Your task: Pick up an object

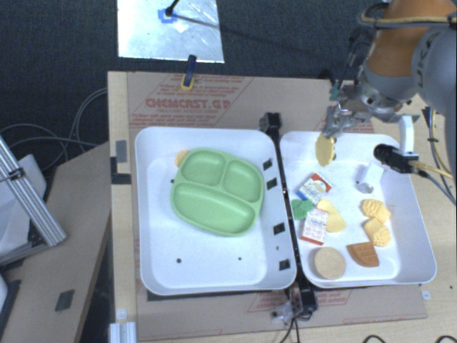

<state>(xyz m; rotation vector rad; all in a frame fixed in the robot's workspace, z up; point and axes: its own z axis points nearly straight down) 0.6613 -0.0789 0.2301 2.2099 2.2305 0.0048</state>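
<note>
My gripper (333,128) hangs over the far left corner of the right bin (414,263), below the orange-banded wrist (400,27). It is shut on the top of a pale yellow food piece (325,151), which dangles from the fingers just above the bin floor. More toy foods lie in the same bin: a red-and-white packet (313,188), a green piece (300,209), a second packet (315,227), a yellow chip (333,219), a round tan cookie (330,262), a brown wedge (363,254) and two yellow waffle pieces (374,209).
The left bin (153,263) holds a green divided plate (218,190) with a small orange thing (182,157) behind it. A black divider (282,184) runs between the bins. A small grey object (365,178) lies at the right bin's back, near a black fitting (393,156) on the arm.
</note>
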